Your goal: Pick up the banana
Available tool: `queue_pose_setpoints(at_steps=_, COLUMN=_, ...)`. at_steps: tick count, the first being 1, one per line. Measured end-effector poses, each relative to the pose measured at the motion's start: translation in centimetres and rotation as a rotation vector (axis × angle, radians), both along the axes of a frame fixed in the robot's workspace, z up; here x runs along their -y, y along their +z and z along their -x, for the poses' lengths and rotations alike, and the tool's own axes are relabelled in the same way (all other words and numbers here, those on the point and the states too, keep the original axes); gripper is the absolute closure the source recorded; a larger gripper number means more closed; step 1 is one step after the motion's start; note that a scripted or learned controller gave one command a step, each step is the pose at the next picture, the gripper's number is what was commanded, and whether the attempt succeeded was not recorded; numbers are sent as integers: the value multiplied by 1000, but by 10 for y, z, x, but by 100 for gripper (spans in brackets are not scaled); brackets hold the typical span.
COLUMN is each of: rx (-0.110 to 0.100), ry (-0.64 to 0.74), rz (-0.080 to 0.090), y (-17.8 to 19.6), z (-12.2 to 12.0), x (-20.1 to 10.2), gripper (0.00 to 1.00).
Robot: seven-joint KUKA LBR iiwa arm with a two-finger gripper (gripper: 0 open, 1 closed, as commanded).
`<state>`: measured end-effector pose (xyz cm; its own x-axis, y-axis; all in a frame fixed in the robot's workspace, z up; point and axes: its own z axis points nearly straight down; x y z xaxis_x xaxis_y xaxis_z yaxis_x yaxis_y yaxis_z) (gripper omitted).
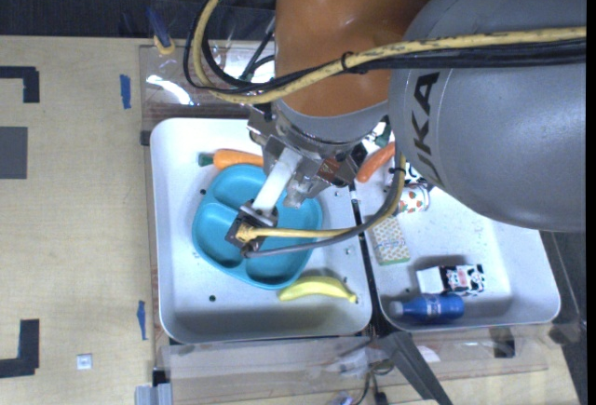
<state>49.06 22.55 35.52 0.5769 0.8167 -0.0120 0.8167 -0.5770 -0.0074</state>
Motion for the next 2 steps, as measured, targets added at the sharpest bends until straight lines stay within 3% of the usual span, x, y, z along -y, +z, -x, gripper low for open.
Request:
queue_pose_setpoints(at_steps=1, rx=0, ry=0, rz=0, y=0, z=0, x=0, gripper=0)
queue_pose_setpoints(at_steps=2, rx=10, ry=-351, rz=2, y=76, z=-29, x=1, gripper=0)
